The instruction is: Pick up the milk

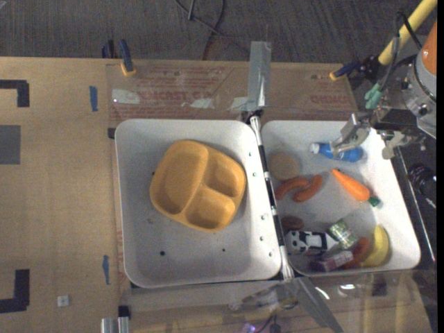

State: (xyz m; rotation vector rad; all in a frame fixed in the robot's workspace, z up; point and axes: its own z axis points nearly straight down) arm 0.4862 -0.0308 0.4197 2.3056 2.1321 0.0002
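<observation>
Hovering over blue bottle [338, 151], pincer [349, 139] (spread unclear), milk [306, 241] partly hidden

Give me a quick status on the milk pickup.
Gripper over the right bin's far end, above a blue bottle. Milk carton untouched at the near edge. Sausages and carrot lie between.

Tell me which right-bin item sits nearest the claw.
The blue-and-white bottle, lying at the right bin's far edge right by the claw. The carrot, sausages and milk carton lie farther toward the front.
</observation>
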